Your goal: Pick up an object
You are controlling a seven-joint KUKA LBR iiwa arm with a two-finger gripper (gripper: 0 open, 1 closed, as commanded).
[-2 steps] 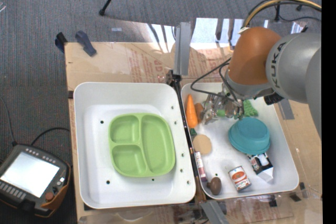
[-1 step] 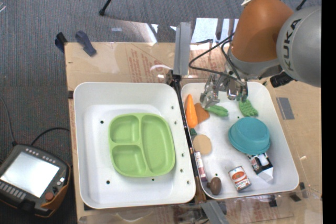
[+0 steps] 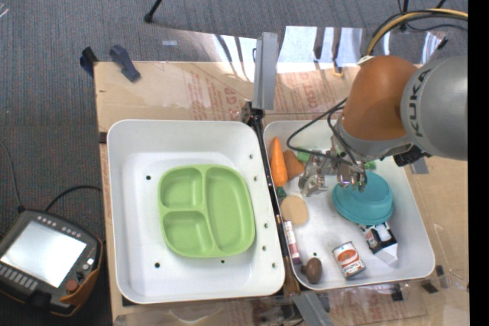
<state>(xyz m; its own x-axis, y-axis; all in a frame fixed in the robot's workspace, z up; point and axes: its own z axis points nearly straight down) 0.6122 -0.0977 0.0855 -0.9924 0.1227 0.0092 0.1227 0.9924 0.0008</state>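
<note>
My gripper (image 3: 328,178) hangs over the right bin (image 3: 416,240), near its upper middle, and its fingers look open with nothing between them. Just left of it lie an orange carrot (image 3: 278,161) and a second orange piece (image 3: 293,165), with a small green item (image 3: 306,156) behind them. A beige round object (image 3: 293,210) sits below the gripper's left side. The teal bowl (image 3: 367,202) lies upside down at the gripper's lower right, touching or nearly touching it.
The right bin also holds a red-labelled can (image 3: 349,259), a brown egg-shaped object (image 3: 312,269), a small carton (image 3: 380,239) and a thin marker (image 3: 289,234) along its left wall. A green divided plate (image 3: 206,210) lies in the left bin (image 3: 130,164).
</note>
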